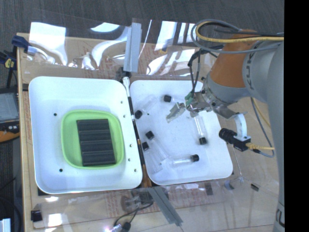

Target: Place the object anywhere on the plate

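A lime green plate [68,138] lies in the left white bin [43,100], and a dark ridged block [96,141] rests in its middle. Several clear tubes with black caps lie scattered in the right white bin [219,166], among them one tube [199,129] just below the wrist and another tube [182,161] near the front wall. My gripper [180,109] hangs low over the upper middle of the right bin, close to the tubes. No object can be made out in it.
Black caps [166,98] and short tubes [138,114] dot the right bin's left half. A metal divider bar [132,47] stands behind the two bins. Cables [219,33] loop over the arm at the upper right.
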Robot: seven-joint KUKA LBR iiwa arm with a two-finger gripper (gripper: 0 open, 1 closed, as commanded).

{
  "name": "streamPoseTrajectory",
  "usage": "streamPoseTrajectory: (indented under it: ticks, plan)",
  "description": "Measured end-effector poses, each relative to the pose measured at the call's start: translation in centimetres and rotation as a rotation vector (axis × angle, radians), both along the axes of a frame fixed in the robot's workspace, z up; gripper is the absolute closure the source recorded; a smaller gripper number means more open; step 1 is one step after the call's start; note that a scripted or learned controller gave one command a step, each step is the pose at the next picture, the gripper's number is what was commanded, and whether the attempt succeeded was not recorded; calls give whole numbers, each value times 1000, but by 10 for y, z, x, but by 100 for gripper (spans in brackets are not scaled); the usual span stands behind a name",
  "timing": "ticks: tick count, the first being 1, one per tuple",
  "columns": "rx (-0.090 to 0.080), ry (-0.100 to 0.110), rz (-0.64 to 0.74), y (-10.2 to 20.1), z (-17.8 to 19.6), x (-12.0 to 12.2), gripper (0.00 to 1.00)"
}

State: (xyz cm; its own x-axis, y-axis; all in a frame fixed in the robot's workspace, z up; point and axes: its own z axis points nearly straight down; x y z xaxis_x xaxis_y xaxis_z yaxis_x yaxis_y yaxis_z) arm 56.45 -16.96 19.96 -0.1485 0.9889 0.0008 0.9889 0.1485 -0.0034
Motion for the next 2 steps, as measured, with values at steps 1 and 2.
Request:
streamPoseTrajectory:
  ticks: [1,2]
  plan:
    - [-1,-3,165,-36,57,-7,0]
    - [0,-5,93,-41,112,-48,0]
